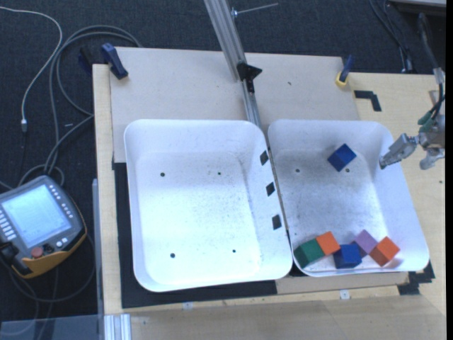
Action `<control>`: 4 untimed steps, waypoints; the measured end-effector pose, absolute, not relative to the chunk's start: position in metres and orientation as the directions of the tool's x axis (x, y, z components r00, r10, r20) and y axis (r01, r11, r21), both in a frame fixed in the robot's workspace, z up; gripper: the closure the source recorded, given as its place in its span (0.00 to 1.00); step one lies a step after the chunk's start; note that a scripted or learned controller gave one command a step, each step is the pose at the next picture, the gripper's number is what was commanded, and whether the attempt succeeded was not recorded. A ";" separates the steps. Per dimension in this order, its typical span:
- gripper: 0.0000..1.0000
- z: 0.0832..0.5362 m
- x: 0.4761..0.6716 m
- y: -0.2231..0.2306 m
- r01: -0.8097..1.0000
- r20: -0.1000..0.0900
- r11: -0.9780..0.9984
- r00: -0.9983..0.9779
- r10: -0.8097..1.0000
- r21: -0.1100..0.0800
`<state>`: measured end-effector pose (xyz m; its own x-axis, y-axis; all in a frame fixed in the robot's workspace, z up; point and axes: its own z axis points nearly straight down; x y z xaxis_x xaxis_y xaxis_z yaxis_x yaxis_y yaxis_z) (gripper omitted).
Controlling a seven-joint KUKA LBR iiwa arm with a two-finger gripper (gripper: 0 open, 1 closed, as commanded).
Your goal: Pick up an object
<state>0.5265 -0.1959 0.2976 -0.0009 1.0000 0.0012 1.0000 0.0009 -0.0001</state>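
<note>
While its jaws seemingly stand spread and unladen, the grey two-finger gripper (412, 156) hangs just right of the small blue cube (342, 156).

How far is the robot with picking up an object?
Nothing looks picked yet. The gripper sits at the right bin's right edge with nothing between its fingers. The blue cube lies apart, and the others lie along the near wall. The whole grasp is left.

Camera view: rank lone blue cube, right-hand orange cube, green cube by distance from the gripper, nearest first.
From the gripper at the right bin's right edge:
1. Lone blue cube, upper part of the right bin, just left of the gripper.
2. Right-hand orange cube, bottom right corner of that bin.
3. Green cube, bottom left end of the cluster.
</note>
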 end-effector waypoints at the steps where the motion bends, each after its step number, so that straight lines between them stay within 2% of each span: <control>1: 0.00 0.129 0.564 -0.217 1.000 0.004 0.000 0.000 1.000 -0.009; 2: 0.00 0.098 0.621 -0.183 1.000 0.001 0.006 -0.006 1.000 0.003; 3: 0.00 0.101 0.668 -0.173 1.000 -0.001 0.004 -0.004 1.000 0.005; 4: 1.00 0.113 0.667 -0.174 1.000 -0.003 0.004 -0.004 1.000 0.006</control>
